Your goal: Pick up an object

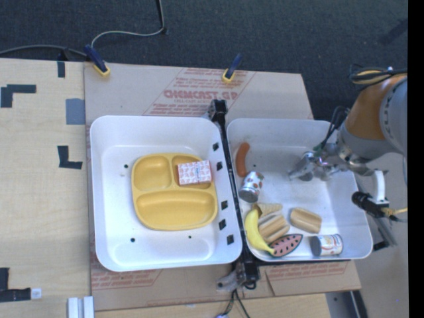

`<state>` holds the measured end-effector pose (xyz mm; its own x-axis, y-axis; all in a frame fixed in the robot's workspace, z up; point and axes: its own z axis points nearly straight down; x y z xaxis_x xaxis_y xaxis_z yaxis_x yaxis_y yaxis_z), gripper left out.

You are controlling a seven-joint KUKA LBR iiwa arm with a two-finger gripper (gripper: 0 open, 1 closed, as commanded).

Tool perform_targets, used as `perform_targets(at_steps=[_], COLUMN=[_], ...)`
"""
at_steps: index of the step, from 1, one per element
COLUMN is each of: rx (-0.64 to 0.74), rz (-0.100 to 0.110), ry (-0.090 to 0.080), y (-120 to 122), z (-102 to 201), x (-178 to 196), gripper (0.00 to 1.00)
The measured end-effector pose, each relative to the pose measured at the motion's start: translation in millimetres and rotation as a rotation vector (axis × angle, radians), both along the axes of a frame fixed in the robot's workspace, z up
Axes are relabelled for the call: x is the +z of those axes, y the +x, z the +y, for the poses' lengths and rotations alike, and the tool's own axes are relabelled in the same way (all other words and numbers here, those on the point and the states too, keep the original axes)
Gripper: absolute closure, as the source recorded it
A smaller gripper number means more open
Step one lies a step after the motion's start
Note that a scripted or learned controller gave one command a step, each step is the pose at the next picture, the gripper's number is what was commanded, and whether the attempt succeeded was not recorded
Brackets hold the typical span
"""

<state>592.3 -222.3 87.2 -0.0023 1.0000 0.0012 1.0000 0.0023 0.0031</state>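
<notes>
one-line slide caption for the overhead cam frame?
KUKA arm's gripper hovers in the right bin above toy food; the left bin holds a yellow divided tray with a small carton.

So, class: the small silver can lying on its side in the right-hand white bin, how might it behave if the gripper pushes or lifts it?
The small silver can lies on its side, so a push would probably roll it. Its rounded, shiny metal wall looks slippery, so fingers may slide off. It sits close to the orange sausage-shaped toy, which it might nudge.
</notes>
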Motion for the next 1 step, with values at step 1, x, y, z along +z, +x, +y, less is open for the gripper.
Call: perform_targets(at_steps=[1], rx=[0.000], rz=[-0.002], ry=[-0.004], y=[0.2], z=[-1.2], x=[10.1], gripper=[1.00])
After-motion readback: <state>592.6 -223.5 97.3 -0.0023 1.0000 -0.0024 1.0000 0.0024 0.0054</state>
